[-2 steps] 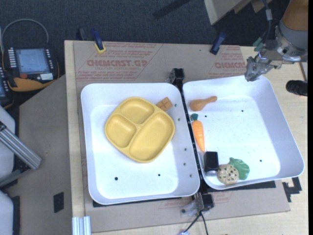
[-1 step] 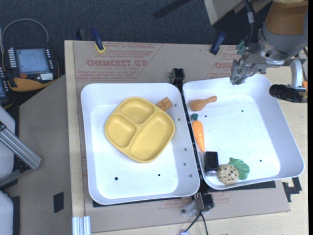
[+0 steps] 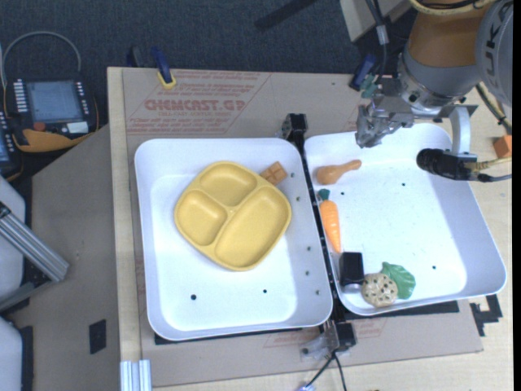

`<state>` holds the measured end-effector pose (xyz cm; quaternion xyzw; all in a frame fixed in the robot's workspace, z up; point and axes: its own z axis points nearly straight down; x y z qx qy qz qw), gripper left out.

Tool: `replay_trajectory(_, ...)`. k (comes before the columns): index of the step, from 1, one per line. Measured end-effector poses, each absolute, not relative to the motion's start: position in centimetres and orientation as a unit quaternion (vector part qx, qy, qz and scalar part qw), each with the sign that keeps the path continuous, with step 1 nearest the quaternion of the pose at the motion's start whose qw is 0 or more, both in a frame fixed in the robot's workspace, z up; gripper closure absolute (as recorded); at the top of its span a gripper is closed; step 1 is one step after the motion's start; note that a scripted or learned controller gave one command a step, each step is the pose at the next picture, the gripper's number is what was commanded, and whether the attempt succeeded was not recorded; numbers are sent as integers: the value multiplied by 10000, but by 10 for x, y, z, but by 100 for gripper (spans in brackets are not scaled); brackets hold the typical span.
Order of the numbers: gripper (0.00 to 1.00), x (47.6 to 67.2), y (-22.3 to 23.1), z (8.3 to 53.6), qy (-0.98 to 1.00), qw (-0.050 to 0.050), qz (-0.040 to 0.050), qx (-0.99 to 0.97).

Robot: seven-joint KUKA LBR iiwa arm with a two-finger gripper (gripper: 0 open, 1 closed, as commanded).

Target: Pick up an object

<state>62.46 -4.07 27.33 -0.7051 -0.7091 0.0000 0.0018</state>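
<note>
Pincer (image 3: 368, 139) hangs above right bin (image 3: 423, 218), top corner; how far open, cannot tell. No object seen in it. Chicken drumstick (image 3: 337, 171) lies just below-left of it, carrot (image 3: 330, 225) further below. Risk: drumstick sits near bin wall; descent may strike wall.

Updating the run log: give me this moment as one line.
claw: above right bin's far-left corner, holding nothing | nearest: drumstick | carrot: left edge | left bin: yellow tray
</note>
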Motion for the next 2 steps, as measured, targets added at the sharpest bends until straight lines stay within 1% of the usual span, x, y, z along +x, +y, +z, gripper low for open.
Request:
replay_trajectory(1, 100, 611, 8, 272, -7091, 16, 3, -7051)
replay_trajectory(2, 100, 606, 52, 264, -7089, 17, 4, -7053)
